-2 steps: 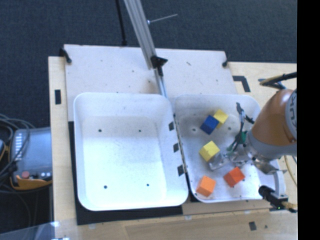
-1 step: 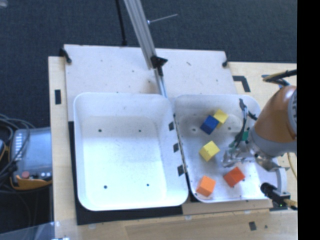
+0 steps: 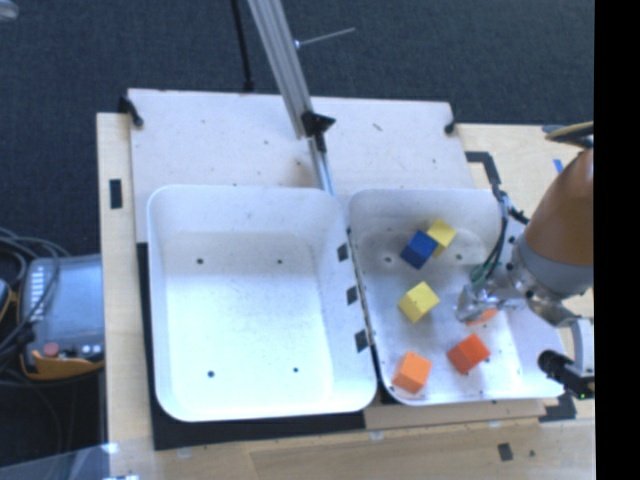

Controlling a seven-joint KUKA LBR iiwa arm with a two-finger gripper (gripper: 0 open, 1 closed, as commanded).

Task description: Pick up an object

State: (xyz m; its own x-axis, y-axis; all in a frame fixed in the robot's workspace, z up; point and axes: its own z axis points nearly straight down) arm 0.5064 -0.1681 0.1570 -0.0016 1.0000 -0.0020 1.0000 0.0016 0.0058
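The left bin point(image 3: 250, 308) offers open floor throughout. In the right bin point(image 3: 385, 223), five blocks crowd the middle, from twelve round to seven o'clock, leaving gaps between them.

Both white bins point(image 3: 250, 298) look like smooth speckled plastic on a pale wooden bench point(image 3: 115, 268) under a brushed-metal rail point(image 3: 280, 48).

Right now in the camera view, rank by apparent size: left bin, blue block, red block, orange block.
1. Left bin, by far the largest.
2-4. Red block, orange block and blue block look about alike; too close to rank.
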